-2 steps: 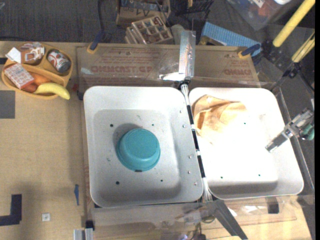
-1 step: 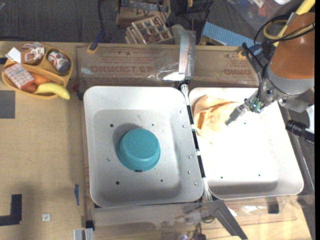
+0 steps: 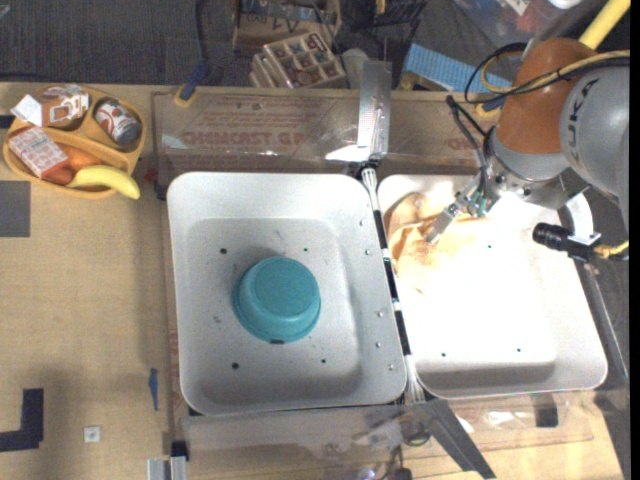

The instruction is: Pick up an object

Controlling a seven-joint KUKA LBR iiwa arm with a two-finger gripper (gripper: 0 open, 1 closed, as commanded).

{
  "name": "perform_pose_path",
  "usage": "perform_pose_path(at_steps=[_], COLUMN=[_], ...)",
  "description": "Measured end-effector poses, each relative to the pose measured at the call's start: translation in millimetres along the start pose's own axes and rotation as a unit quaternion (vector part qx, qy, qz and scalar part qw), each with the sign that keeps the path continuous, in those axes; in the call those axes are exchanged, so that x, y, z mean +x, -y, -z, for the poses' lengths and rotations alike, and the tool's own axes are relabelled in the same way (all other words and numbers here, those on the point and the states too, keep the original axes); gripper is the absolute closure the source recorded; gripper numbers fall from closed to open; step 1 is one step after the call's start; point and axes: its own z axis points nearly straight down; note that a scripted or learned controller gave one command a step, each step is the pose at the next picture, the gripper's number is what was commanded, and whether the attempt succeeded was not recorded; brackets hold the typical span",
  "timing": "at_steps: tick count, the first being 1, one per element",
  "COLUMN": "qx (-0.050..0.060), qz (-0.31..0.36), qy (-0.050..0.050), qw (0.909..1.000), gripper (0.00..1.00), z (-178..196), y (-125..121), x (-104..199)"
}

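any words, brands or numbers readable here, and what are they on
"UKA", the tail of a brand name, on the grey robot arm at the right edge.
Red lettering on the flat brown cardboard strip behind the bins: too blurred to read.
Labels on packets in the yellow tray: too small.

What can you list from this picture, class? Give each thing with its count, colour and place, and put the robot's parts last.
Bins: two, white, side by side on the bench.
Bowl: one, teal, upside down in the left bin.
Tan object: one, tan and orange, upper left corner of the right bin; too blurred to name.
Tray: one, yellow, upper left of the bench, holding a banana, a can and small packets.
Clutter: boxes and cables, mixed colours, behind the bench.
Arm: one, grey with orange band, reaching in from the right.
Gripper: one, over the tan object.
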Motion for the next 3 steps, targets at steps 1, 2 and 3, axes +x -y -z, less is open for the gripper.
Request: perform_pose_path(at_steps=[1, 2, 3], qx=[-0.004, -0.003, -0.004], qz=[0.151, 0.124, 0.014], qy=[0.004, 0.003, 0.004], qw=[0.9885, 0.9923, 0.9999], gripper=[0.0, 0.0, 0.0], z=[91.1, 111.7, 79.3], y=[-1.2, 2.2, -9.5], x=[45.7, 74.2, 30.3])
